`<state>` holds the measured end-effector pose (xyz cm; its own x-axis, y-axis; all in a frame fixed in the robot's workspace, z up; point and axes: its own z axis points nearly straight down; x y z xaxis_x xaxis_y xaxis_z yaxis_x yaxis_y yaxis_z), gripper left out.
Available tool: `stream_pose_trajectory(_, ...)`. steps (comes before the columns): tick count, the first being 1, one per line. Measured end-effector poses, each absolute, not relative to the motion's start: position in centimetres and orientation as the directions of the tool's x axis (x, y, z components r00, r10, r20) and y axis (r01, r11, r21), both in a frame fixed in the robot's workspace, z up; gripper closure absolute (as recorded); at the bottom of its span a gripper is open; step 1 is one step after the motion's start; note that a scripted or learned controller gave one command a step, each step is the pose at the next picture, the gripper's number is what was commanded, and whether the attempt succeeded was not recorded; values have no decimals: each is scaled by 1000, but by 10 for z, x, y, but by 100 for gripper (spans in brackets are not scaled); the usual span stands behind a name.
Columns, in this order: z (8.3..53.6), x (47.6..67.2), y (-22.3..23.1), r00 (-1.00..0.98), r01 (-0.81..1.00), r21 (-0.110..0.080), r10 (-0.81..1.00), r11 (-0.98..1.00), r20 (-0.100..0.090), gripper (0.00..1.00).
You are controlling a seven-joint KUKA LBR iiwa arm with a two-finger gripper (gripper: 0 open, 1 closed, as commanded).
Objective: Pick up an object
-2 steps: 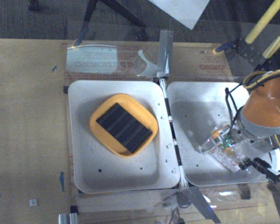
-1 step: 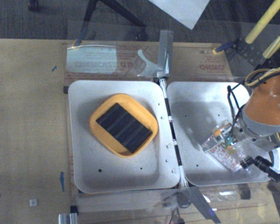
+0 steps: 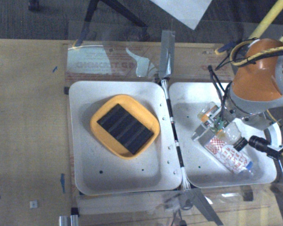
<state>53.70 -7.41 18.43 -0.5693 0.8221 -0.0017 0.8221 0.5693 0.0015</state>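
Packet (image 3: pixel 228 155), red-and-white print, flat in the right bin (image 3: pixel 269 175), lower right of frame; not lifted.
Pick unfinished, by my reading: gripper (image 3: pixel 208 129) sits low just above and left of the packet, near its upper end; whether it is clenched or released cannot be told. Packet looks thin, crinkly, partly clear at its ends. Left bin (image 3: pixel 85 173), centre frame: yellow tray (image 3: pixel 124 126) with dark ribbed insert, untouched. Beyond, upper frame: chair legs (image 3: pixel 99 1).

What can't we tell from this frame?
- Gripper, camera view: finger state and any contact with the red-patterned packet; the wrist covers them.
- Packet's upper end: under the arm's hardware.
- Packet print: too small to read.
- Right bin: far corner hidden by the arm.
- Yellow tray dark insert: material unclear.
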Motion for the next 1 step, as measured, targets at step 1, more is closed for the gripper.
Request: stream_pose_trajectory(1,194,538,-74,-569,822,4,822,569,-5,100)
